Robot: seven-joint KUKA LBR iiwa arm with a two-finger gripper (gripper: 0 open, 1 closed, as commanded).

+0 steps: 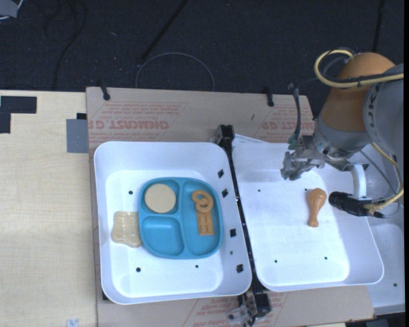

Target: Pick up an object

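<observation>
Pale wooden desk [34, 203]: left white bin [116, 278] with blue sectioned plate [177, 244]; right white bin [354, 264] with tan wooden peg [315, 205]. Fingers [294, 167] above, state unclear.

Right bin [293, 264]: floor open except wooden drumstick [316, 206] near right wall. Left bin [116, 162]: blue divided tray [174, 240] fills centre; narrow margins only.
</observation>
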